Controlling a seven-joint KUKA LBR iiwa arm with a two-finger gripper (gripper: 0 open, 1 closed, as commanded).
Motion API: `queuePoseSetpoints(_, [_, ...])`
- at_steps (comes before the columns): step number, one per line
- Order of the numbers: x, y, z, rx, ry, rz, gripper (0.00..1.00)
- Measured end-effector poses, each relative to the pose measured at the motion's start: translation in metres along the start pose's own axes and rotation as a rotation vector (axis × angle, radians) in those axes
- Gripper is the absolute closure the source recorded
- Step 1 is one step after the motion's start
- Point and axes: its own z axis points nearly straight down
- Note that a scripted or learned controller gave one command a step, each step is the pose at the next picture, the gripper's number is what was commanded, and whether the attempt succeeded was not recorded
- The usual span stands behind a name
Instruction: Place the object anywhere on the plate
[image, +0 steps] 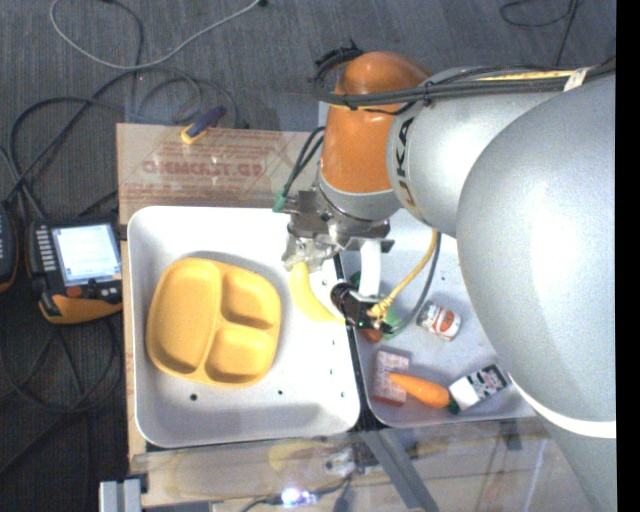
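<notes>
A yellow plate (213, 320) with three compartments lies in the left bin (160, 420). A yellow banana (307, 296) sits just right of the plate, near the wall between the bins. My gripper (305, 250) hangs right over the banana's upper end, below the orange wrist band. The banana's top end is hidden under the gripper.
The right bin (455, 290) holds a small red and white can (439, 320), an orange carrot (420, 390), a pinkish packet (390, 372) and a small black and white box (478, 385). The arm covers most of the right bin. A cardboard sheet (200, 170) lies behind the left bin.
</notes>
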Motion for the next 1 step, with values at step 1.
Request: queuePoseSetpoints(1, [-0.0431, -0.0045, -0.0618, -0.002, -0.003, -0.002, 1.00])
